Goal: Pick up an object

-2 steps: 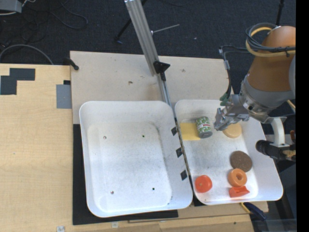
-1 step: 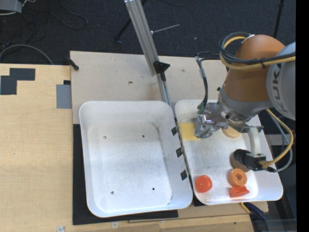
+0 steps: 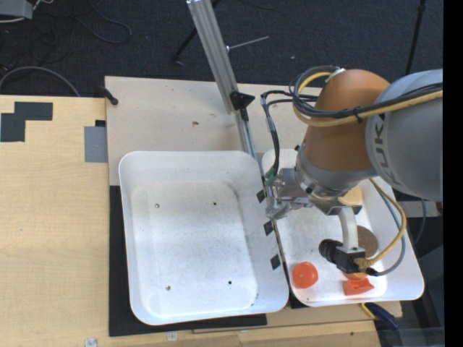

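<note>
My pincer (image 3: 278, 207): over right bin (image 3: 405, 284), grip state I cannot tell.
Writing: "KU" on my arm (image 3: 405, 143).
Nearby: orange ball (image 3: 304, 275).

even overhead light | soft shadows — mild glare (white bins (image 3: 145, 166))

white bins (image 3: 137, 194), orange round object (image 3: 304, 274), orange block (image 3: 358, 285)

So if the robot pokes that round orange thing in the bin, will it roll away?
Probably a little. The round orange object looks rounded, so a push might roll it along the flat floor of the right bin. The rim there would likely stop it. It looks small and probably light, though its material cannot be told.
</note>
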Robot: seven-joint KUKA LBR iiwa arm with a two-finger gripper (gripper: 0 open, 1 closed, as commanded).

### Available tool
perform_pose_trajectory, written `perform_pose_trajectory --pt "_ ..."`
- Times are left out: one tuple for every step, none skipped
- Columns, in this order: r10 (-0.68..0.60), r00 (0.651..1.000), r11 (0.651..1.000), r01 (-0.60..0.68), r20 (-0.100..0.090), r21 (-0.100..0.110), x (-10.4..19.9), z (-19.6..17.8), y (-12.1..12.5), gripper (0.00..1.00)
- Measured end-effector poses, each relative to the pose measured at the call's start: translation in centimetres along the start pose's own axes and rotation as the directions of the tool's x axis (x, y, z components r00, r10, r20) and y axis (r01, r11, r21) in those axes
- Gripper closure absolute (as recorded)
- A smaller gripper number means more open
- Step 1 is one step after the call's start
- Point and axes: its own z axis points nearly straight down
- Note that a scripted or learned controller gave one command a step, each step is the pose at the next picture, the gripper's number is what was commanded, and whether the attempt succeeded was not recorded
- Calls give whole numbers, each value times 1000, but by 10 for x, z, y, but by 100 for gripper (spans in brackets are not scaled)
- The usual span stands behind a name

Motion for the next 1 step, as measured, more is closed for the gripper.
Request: perform_pose_trajectory --pt "0 1000 1000 0 0 -3 48 -6 -10 100"
